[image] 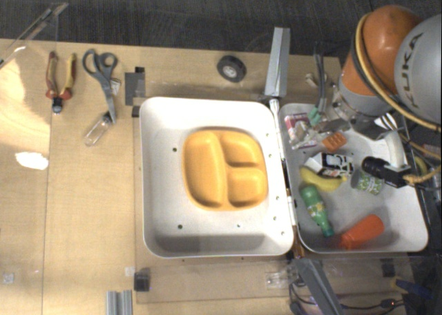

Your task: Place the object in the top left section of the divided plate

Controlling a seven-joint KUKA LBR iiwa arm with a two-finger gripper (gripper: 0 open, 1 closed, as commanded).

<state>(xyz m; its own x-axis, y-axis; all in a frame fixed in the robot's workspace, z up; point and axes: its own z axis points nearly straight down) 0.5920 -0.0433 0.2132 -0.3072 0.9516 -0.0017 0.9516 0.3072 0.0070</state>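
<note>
Two shallow white bins sit side by side on the bench. The left bin (159, 231) holds a yellow divided plate (225, 167) at its centre, with one long section on its left side and two smaller sections on its right; all three sections are bare. To the right of the plate, the right bin (407, 237) contains loose objects: a banana (320, 180), a green bottle (316, 208), an orange carrot-shaped item (360, 231), a small orange piece (334, 142) and a black-and-white package (334, 163). The arm (397, 58), grey with an orange band, hangs over the far end of that bin, right of the plate. The gripper (324, 121) is low among the clutter; whether it is apart or together cannot be told. Scissors (103, 75) and pliers (59, 79) lie on the bench left of the plate.
</note>
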